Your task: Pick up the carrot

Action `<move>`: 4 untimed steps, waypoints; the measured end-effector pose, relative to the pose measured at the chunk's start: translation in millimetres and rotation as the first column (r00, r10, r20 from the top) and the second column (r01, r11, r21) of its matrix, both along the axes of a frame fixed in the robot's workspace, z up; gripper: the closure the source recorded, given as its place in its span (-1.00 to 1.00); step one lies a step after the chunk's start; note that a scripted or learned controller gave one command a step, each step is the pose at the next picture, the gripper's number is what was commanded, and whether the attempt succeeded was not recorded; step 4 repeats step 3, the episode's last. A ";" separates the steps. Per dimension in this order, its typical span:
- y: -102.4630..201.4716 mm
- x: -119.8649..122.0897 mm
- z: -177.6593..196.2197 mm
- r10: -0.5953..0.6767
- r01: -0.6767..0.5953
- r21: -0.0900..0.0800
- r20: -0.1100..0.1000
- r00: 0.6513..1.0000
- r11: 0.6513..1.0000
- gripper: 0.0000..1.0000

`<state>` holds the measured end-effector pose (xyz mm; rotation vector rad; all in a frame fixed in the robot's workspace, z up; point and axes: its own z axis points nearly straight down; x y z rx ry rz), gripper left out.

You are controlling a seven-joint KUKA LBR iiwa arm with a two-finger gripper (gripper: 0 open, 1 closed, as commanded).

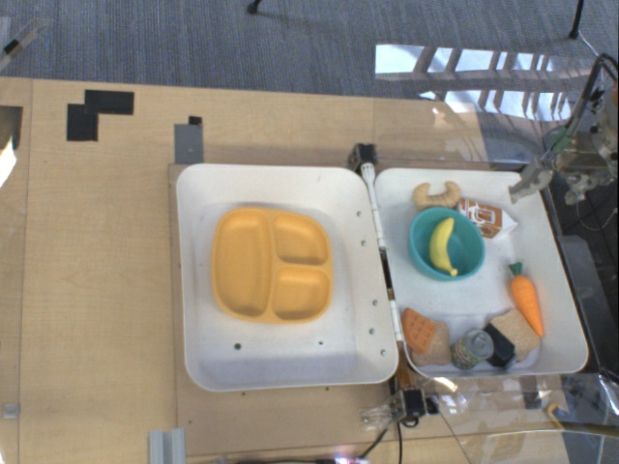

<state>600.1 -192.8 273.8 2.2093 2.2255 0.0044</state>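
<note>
My carrot [526,300] lies by the right bin's [571,288] wall: light, stiff, probably slick, so I'd pinch mid-body. I cannot tell the fingers' state.

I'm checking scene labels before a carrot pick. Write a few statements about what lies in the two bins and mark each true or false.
1. The carrot lies in the right bin. True.
2. The banana sits in the teal bowl. True.
3. The yellow divided plate is in the right bin. False: it is in the left bin.
4. The carrot lies inside the bowl. False: it lies on the bin floor, right of the bowl.
5. The waffle lies near the right bin's front left corner. True.
</note>
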 end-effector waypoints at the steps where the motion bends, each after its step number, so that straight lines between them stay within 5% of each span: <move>1: -13.0 -59.7 -123.7 0.189 -0.189 0.002 -0.008 0.982 0.982 -1.00; 2: -12.3 -80.7 -183.1 0.283 -0.283 -0.009 0.010 0.959 0.959 -1.00; 3: -11.1 -75.5 -169.0 0.285 -0.284 -0.016 0.022 0.958 0.959 1.00; 4: -11.1 -75.5 -169.0 0.285 -0.284 -0.016 0.022 0.958 0.959 1.00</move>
